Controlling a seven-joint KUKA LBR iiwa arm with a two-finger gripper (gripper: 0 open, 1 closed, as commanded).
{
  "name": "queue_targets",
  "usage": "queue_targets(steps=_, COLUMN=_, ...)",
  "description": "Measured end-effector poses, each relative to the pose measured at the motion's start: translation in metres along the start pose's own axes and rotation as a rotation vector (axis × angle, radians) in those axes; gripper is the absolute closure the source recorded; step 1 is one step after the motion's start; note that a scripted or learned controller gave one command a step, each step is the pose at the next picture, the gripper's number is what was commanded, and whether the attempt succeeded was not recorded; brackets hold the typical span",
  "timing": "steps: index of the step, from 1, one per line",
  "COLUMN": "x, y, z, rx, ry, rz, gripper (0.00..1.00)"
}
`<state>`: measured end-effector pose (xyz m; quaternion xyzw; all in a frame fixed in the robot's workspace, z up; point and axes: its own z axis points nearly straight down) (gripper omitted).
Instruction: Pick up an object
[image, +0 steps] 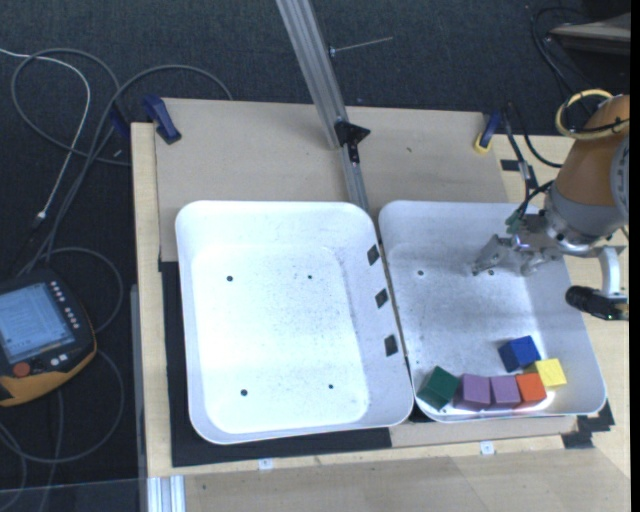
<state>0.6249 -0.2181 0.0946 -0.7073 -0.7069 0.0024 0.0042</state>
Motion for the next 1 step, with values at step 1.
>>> queue_targets(steps=1, x=0.0185, y=-0.0646, z=-0.0042, rx=-0.002, ry=0.001, rz=0.000, gripper=0.00)
